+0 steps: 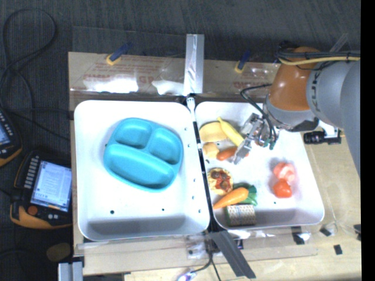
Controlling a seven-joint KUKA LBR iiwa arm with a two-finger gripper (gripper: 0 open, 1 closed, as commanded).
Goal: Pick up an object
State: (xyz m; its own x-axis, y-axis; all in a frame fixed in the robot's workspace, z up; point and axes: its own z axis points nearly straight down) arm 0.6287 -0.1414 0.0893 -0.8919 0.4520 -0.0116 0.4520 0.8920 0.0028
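Note:
My gripper (242, 150) reaches into the right bin (304, 157) from the right and points down-left. Its tip sits right beside a small reddish-brown sausage (225, 154); I cannot tell whether it touches it. Just above lie a yellow banana (229, 130) and a pale bread-like piece (210, 133). Lower in the bin are a pizza slice (220, 180), an orange carrot with green top (232, 196) and a grey ridged block (241, 215). A red strawberry-like pair (283, 179) lies to the right.
The left bin (88, 204) holds a blue divided plate (143, 151). A raised rim (201, 174) separates the two bins. The arm's orange band (290, 89) hangs over the right bin's far corner. Devices and cables lie left of the bench.

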